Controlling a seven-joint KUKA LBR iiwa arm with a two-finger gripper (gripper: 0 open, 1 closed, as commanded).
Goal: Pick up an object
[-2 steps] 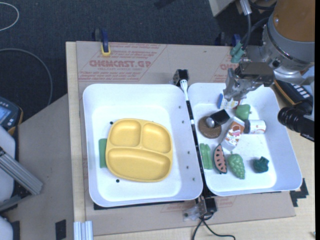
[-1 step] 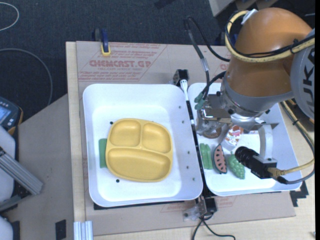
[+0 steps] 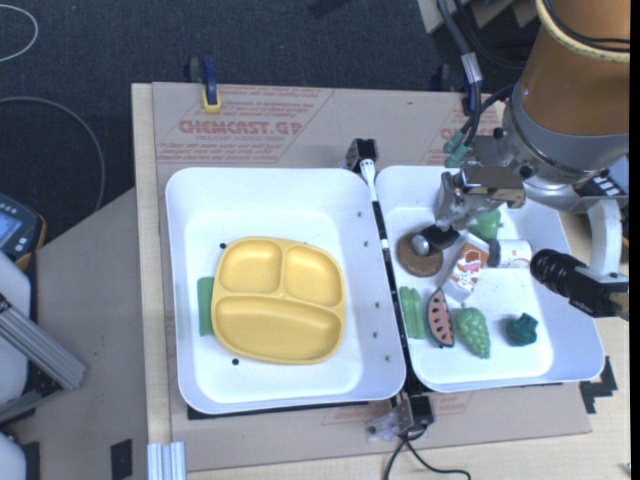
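Pincer [image 3: 437,238] sits low over the brown cookie [image 3: 420,255], can't tell its state, so I'd center it before squeezing.

left bin [image 3: 190,298]: plain white
right bin [image 3: 560,358]: plain white
divided plate [image 3: 281,299]: solid yellow
flat piece [image 3: 205,306] under the plate's left edge: green
round piece [image 3: 420,257] at the right bin's left side: brown
watermelon slice [image 3: 441,317]: red flesh with dark seeds, green rind
long piece [image 3: 411,311] left of the slice: light green
bumpy piece [image 3: 474,330] right of the slice: light green
small piece [image 3: 520,329] at the near right: dark green
packet [image 3: 467,268]: white with red and orange print
bench board [image 3: 240,123]: tan with red lettering
clamp [image 3: 209,84] at the far left edge: blue and yellow
arm [image 3: 585,58]: grey with an orange band
gripper [image 3: 452,224]: silver-grey metal
floor [image 3: 70,58]: dark
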